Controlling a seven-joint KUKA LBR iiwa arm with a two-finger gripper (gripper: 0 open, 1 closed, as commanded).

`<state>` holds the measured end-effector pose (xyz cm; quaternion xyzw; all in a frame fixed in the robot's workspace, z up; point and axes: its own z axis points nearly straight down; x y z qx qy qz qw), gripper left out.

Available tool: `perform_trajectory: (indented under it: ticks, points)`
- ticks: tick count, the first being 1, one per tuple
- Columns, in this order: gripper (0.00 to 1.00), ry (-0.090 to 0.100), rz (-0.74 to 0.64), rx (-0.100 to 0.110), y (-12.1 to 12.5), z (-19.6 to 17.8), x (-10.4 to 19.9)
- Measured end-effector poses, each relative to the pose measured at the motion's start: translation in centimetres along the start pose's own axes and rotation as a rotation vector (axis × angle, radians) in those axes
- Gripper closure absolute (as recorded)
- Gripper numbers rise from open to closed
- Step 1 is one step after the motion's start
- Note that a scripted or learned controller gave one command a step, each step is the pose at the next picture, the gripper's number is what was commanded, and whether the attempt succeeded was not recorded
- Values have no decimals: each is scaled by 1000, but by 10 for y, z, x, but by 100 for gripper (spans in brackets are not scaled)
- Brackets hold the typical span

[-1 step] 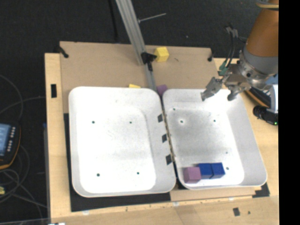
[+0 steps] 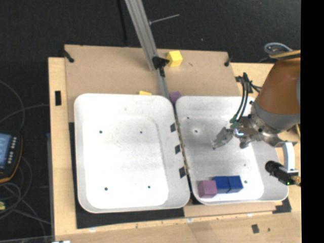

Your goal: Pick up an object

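Observation:
In the right bin (image 2: 253,110), a purple block (image 2: 207,188) and a blue block (image 2: 228,184) lie side by side, touching, against the front wall. My gripper (image 2: 232,141) hangs over the middle of that bin, well behind the blocks. Its fingers (image 2: 219,139) are spread apart, open, with nothing between them. The grey arm with its orange band (image 2: 282,87) comes in from the right.
The left bin (image 2: 83,135) sits beside the right one. A yellow block (image 2: 175,58) lies on the bench at the back by a slanted metal rail (image 2: 142,24). A small yellow piece (image 2: 145,92) and a purple piece (image 2: 175,96) rest behind the bins.

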<state>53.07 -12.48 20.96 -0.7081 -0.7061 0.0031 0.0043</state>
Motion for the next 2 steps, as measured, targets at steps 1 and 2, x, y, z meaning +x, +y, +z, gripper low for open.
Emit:
perform_trajectory:
  ticks: [1,2]
  points:
    - [0,-2,-7,-14,10,-27,20]
    - [0,-7,1,-22,39,-104,-25]
